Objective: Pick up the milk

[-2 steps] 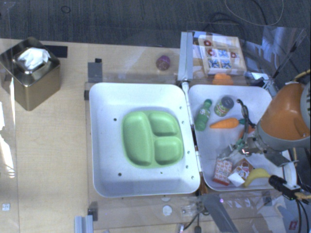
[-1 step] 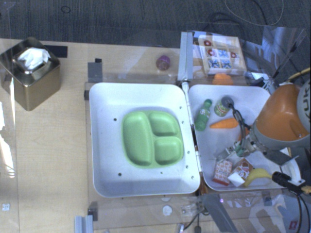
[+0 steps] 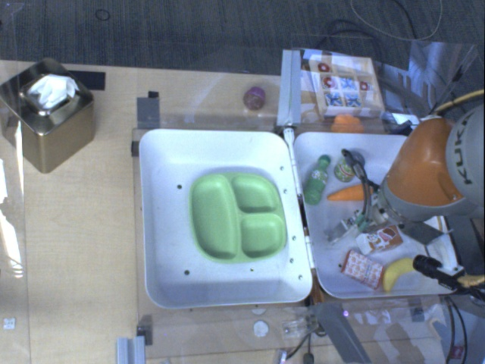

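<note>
In the right bin (image 3: 327, 283), nearest the camera, lie a snack packet (image 3: 361, 268) and a banana (image 3: 397, 273). Just behind them the milk (image 3: 381, 240) carton rests flat, touching the gripper (image 3: 362, 220) on its right side. The fingers stand open around nothing. Farther back lie a carrot (image 3: 346, 194) and a green bottle (image 3: 317, 179).

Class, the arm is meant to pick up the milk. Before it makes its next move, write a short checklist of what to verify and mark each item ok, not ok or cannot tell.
1. Gripper is over the right bin, where the food items lie: ok.
2. Milk carton is in plain sight beside the gripper: ok.
3. Milk is between the fingers: cannot tell; the wrist hides much of it.
4. Neighbours leave room: not ok; the banana, snack packet and carrot crowd close.
5. Green tray in the left bin is out of the way: ok.
</note>
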`<state>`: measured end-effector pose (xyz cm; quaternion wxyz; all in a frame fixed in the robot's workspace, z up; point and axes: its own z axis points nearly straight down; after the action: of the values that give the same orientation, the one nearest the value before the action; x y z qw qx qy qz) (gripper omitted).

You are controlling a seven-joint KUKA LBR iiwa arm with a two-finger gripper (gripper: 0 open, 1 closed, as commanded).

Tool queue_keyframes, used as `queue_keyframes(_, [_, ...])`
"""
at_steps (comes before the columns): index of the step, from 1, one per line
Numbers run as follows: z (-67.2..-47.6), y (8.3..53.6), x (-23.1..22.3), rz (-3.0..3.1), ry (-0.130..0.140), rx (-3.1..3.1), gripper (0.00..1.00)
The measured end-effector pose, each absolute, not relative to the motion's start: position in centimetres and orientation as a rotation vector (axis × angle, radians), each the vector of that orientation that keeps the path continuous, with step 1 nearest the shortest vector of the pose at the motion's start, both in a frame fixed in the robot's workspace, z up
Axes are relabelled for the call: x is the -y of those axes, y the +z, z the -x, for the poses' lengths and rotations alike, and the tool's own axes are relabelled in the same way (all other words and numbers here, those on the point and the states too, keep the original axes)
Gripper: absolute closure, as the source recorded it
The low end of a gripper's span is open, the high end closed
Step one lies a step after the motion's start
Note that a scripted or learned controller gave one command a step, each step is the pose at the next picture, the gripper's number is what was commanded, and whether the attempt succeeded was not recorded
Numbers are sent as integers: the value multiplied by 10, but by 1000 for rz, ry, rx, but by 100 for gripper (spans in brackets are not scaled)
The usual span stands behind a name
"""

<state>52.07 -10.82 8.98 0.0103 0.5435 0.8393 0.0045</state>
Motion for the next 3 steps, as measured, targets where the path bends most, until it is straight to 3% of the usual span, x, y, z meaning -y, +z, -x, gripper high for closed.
queue_keyframes(1, [-515,118,157,-1746,3,-2607,0])
queue_keyframes(2, [-518,94,169,-1895,20,-2487,0])
queue_keyframes(3, [-522,103,167,-1887,27,-2488,100])
